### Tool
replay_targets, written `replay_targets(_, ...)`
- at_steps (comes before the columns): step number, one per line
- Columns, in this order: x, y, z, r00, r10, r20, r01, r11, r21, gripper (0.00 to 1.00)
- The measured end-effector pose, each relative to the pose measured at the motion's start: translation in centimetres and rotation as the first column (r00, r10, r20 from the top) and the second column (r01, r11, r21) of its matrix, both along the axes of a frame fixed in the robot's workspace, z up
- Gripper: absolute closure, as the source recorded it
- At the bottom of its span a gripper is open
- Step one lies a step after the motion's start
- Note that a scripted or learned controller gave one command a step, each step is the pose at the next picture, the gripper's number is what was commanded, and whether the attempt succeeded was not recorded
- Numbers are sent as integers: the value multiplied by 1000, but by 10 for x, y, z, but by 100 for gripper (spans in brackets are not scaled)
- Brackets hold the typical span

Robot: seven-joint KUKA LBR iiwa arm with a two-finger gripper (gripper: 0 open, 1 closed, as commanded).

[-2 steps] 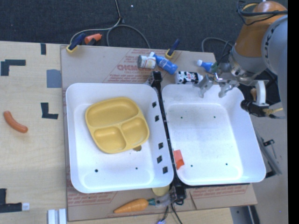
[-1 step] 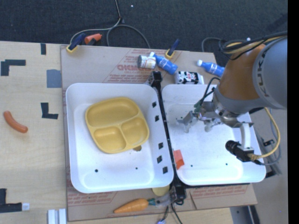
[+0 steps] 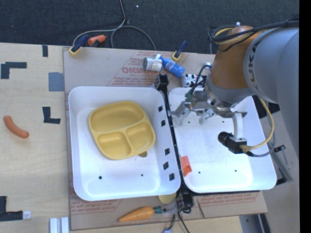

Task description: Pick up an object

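My gripper (image 3: 192, 115) hangs over the back left part of the right bin (image 3: 252, 178), close to the divider between the bins. Its two metal fingers (image 3: 179, 112) stand apart, and nothing shows between them. A yellow divided plate (image 3: 121, 129) lies in the left bin (image 3: 82, 178), with a small brown thing (image 3: 142, 154) peeking out at its front edge. A small orange piece (image 3: 185, 165) sits at the right bin's left rim.
An orange carrot (image 3: 137, 214) lies on the bench in front of the bins. On the wooden bench far left lies a red sausage (image 3: 16, 126). A blue and white bottle (image 3: 164, 64) lies behind the bins, near clamps (image 3: 87, 41) and a cable.
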State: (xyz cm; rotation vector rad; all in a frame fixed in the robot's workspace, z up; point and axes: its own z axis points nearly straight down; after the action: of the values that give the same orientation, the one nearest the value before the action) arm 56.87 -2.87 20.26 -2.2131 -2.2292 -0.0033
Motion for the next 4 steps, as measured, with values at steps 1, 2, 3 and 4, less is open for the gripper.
replay_targets(1,73,-62,28,1000,-8,6,8,1000,-6,0)
replay_targets(2,31,4,-22,1000,-2,-10,2,1000,1,0)
replay_targets(3,75,-69,-47,1000,-10,-2,10,1000,-5,0)
replay_targets(4,-88,26,-18,1000,-1,-12,1,1000,3,0)
